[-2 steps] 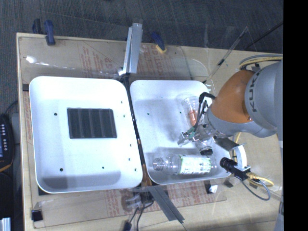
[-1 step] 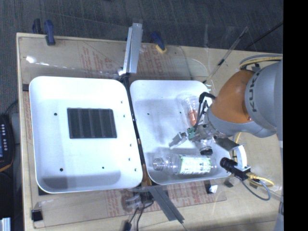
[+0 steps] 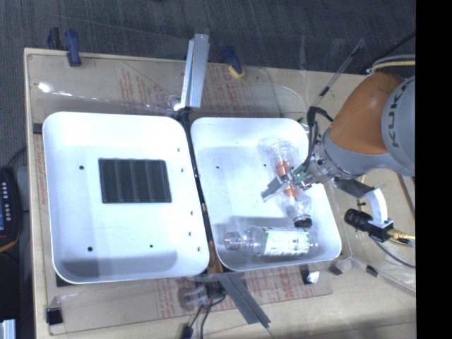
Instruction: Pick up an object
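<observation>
White right bin (image 3: 212, 147), two clear bottles (image 3: 272, 242), pincer (image 3: 291, 182) over one, grip unclear.

Too blurred to tell the gripper (image 3: 288, 183) fingers apart, over a clear bottle (image 3: 286, 171) (outline faint against the white bin (image 3: 212, 210)); arm (image 3: 374, 122) cut off at right.

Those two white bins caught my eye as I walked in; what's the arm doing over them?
The arm's gripper is down inside the right bin, over a clear plastic bottle lying near the bin's right side. A second clear bottle with a green label lies along the near wall. The left bin holds a dark ribbed rectangular block. Nothing looks lifted yet.
</observation>
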`<state>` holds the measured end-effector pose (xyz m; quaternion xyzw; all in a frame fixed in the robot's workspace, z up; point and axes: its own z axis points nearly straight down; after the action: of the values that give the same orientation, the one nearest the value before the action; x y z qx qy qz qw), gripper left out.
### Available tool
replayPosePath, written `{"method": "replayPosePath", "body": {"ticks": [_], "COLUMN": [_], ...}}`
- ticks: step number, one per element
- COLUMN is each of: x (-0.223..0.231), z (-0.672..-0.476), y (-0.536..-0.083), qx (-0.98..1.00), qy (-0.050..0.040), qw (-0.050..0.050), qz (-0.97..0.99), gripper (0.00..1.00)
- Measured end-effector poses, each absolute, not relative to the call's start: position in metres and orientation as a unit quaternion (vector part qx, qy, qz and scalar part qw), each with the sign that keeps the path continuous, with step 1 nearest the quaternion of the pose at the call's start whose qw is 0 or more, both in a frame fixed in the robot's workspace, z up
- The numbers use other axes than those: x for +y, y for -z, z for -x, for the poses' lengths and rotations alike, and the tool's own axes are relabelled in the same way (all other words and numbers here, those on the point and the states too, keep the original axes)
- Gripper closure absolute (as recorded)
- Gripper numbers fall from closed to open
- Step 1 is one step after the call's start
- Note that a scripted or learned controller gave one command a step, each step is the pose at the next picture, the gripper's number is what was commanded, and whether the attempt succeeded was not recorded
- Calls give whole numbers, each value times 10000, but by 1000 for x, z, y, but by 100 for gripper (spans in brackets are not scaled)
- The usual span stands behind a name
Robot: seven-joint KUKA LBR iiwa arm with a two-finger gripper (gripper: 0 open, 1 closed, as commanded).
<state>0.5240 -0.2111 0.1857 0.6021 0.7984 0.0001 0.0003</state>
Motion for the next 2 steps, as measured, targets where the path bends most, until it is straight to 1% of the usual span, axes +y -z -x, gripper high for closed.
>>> {"method": "replayPosePath", "body": {"ticks": [1, 2], "x": [-209, -209], "z": [-596, -579], "y": [-122, -188], "qx": [7616, 7927], "qy": [8, 3], "qw": [-12, 4], "qz": [-6480, -6096], "gripper": [0, 0]}}
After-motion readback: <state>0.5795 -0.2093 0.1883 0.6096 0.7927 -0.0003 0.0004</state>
